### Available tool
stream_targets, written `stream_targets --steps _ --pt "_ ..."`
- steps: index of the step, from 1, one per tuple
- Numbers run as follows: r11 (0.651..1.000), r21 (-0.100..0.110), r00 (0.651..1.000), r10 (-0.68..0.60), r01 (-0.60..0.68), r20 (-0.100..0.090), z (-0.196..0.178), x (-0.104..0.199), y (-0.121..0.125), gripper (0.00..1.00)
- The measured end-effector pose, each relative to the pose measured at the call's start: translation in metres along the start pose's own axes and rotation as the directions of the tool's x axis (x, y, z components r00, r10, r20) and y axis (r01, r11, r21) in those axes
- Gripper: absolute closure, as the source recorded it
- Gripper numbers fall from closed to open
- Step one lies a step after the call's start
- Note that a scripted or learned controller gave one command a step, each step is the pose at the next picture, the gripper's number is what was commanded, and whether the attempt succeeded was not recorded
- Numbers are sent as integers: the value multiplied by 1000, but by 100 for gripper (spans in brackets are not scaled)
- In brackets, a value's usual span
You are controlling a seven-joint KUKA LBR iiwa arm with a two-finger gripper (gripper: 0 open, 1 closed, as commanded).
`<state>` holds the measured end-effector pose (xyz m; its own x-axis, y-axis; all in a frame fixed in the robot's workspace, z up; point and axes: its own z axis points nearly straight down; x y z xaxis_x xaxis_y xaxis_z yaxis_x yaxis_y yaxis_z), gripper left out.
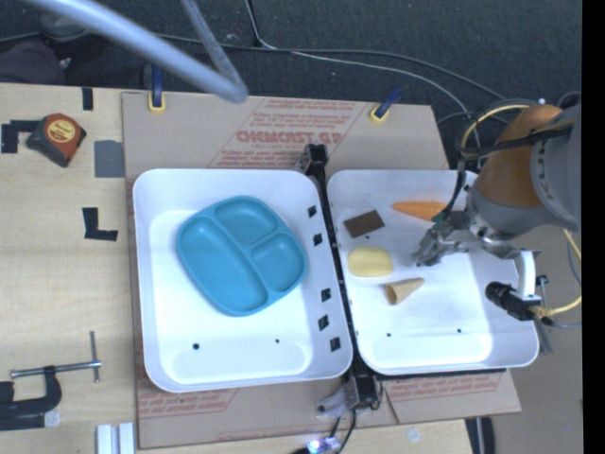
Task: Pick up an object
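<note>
Objects are spread in the right bin (510,348), all to the left of the claw (431,252) or beside it. Farthest left a brown block (363,223) and a yellow lump (370,261) are seen; a tan cone (404,290) lies just below-left of the claw, its long axis slanting up to the right; a carrot (419,209) lies just above, lengthwise left to right. Nothing is seen gripped. Whether the claw is spread or closed cannot be told. The cone is judged nearest.

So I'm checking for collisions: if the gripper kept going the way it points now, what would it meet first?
Probably the bare white floor of the right bin; the gripper points down-left, towards the pale yellow block and tan cone. Depth is unclear.
</note>
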<state>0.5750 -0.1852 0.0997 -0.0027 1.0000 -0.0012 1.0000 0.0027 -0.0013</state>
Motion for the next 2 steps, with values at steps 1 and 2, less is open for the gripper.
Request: stream_targets --steps 1,2 --pt "1000 -4 1000 2 -2 0 -56 -9 -1 100" --pt "1000 -6 1000 1 -1 1 -120 -6 -2 100"
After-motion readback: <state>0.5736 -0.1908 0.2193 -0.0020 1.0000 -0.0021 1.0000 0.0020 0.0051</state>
